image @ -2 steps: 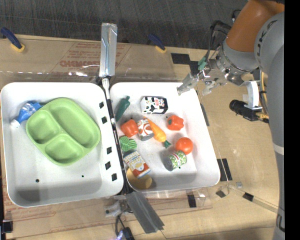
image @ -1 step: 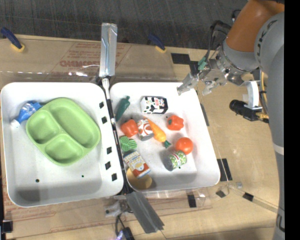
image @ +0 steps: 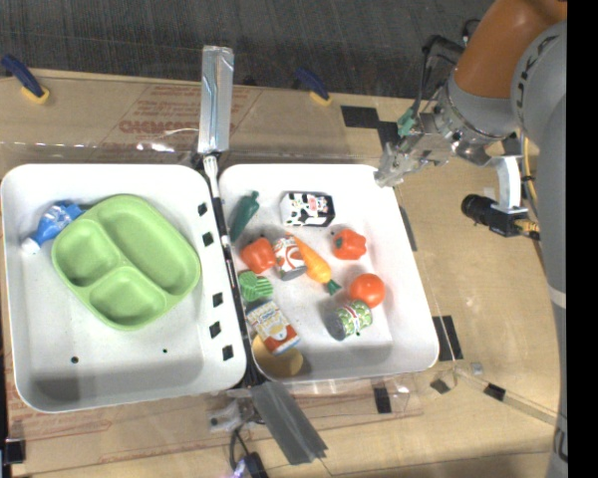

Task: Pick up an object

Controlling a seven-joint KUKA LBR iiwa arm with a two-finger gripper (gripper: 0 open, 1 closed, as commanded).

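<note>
The right bin [image: 409, 297] holds several toy foods: a cow-patterned carton [image: 307, 207], a red pepper [image: 347, 243], a tomato [image: 367, 289], a carrot [image: 315, 263], an orange-red piece [image: 258, 255], a green can [image: 348, 320], a juice box [image: 272, 327] and a dark green vegetable [image: 244, 213]. My gripper [image: 391, 170] hangs over the bin's upper right corner, above and right of the carton. Nothing shows between its fingers.
The left bin [image: 40, 366] carries a green divided plate [image: 127, 259] and a blue item [image: 53, 219] at its upper left. A metal bar [image: 214, 98] stands upright at the back between the bins. Bare bench [image: 488, 307] lies to the right.
</note>
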